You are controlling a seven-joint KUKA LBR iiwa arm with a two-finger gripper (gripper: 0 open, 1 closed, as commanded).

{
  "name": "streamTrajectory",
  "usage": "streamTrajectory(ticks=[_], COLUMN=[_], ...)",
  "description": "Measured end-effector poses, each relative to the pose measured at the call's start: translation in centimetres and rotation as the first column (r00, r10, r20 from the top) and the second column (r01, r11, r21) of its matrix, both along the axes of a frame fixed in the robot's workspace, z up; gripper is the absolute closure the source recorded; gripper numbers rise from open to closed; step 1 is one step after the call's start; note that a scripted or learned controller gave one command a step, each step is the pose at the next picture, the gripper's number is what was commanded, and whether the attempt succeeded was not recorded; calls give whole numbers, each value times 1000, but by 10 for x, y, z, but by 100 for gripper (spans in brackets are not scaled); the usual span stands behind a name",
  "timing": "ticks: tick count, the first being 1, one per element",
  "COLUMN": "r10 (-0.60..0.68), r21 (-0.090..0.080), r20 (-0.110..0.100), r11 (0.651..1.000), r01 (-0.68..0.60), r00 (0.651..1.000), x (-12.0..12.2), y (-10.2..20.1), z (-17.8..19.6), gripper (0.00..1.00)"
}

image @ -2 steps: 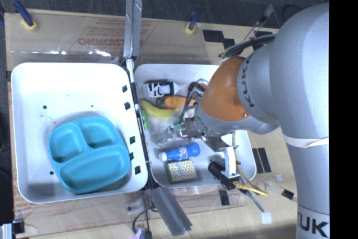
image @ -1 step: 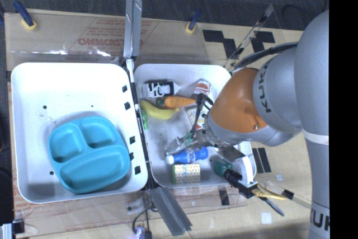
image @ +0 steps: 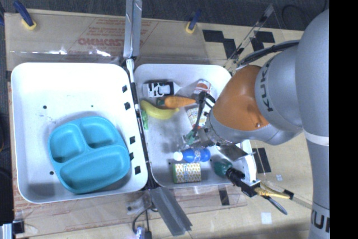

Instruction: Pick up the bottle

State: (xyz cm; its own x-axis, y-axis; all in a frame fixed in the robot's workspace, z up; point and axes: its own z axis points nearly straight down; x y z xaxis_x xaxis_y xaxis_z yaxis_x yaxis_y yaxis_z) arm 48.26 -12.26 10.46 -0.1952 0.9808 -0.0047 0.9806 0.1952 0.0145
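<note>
Reaching into the right bin (image: 168,73), the gripper (image: 197,132) hangs just above the bottle (image: 194,155), which lies near the front wall. Finger state: cannot tell. Advise descending square across its body, clear of the banana (image: 156,111).

Two white bins (image: 22,120); one blue tray (image: 86,154); one banana (image: 156,111); one bottle (image: 193,155); one carrot (image: 178,101).

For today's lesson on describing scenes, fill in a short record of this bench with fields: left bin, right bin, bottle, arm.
left bin: white, holds a blue tray with three compartments
right bin: white, holds a banana, carrot, gold block and other items
bottle: blue with white cap, lying near the front of the right bin
arm: grey with orange band, over the right bin beside the bottle
</note>
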Motion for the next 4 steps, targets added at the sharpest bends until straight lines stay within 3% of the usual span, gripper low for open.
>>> streamTrajectory(ticks=[1, 2, 3, 4], r10=[0, 5, -75, 103], r21=[0, -1, 2, 3], r20=[0, 1, -17, -18], r11=[1000, 1000, 997, 995], r01=[0, -5, 75, -103], r00=[1000, 1000, 997, 995], x=[0, 1, 1, -7], y=[0, 0, 28, -37], z=[0, 10, 55, -14], gripper=[0, 100, 100, 100])
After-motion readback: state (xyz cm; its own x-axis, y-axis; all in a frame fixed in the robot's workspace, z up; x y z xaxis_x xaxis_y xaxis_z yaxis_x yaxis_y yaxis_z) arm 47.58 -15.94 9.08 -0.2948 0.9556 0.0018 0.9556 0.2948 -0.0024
